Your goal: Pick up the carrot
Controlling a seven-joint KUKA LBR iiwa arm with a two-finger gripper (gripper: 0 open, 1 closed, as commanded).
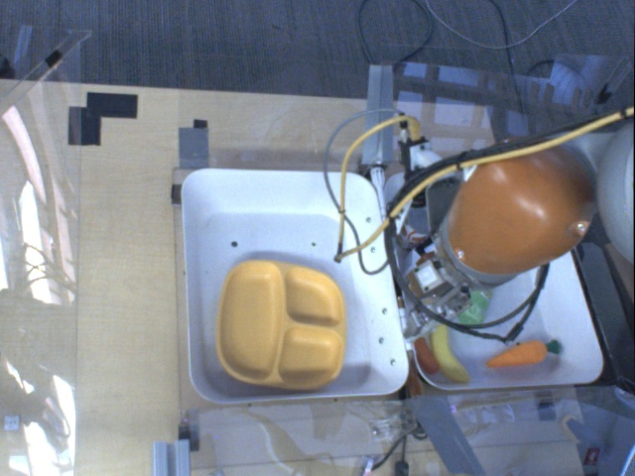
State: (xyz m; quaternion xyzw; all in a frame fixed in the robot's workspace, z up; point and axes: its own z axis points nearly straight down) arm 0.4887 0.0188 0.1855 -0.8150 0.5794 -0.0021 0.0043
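Carrot (516, 355) in right bin (585, 370), banana (448, 355) beside; gripper (437, 300) state unclear.

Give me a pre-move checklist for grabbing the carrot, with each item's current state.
1. Carrot in plain sight in the right bin: ok.
2. Carrot free of neighbours, banana lying apart to its left: ok.
3. Gripper over the carrot: not ok, it sits left of it, above the banana end.
4. Finger opening: cannot tell.
5. Black cable looping close above the carrot, snag risk: not ok.
6. Yellow tray in the left bin, out of the way: ok.
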